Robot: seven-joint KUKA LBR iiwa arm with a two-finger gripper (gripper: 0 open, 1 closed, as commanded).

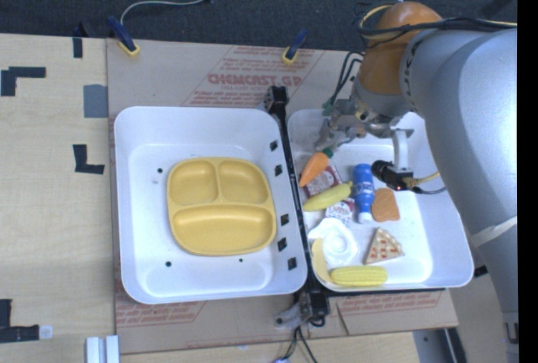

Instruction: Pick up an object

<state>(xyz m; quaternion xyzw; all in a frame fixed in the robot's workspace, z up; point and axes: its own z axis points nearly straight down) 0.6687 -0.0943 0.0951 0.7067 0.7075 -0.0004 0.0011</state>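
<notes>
So the closest grab looks like the toy carrot (315, 166), sitting at the far end of the right bin (445, 256), just below and a touch left of the gripper (334, 134). Can't tell from here whether the jaws are spread or pressed together, the wrist hardware blocks too much, and nothing is visibly pinched between them.

To do this well, I'd say come straight down over the carrot's fat orange end and close across its narrow width, since it leans on a small packet (324, 182) and could slide off sideways.

Further out from the jaws, toward the near end of that bin: a banana (328, 197), a blue bottle (362, 189), an orange bun-ish thing (386, 205), a white cup-like piece (334, 239), a pizza slice (383, 247) and a corn cob (359, 275). Pretty crowded, so neighbours may get bumped.

Well off to the jaws' left, the left bin (143, 269) just has a yellow divided plate (222, 206), nothing on it.
</notes>
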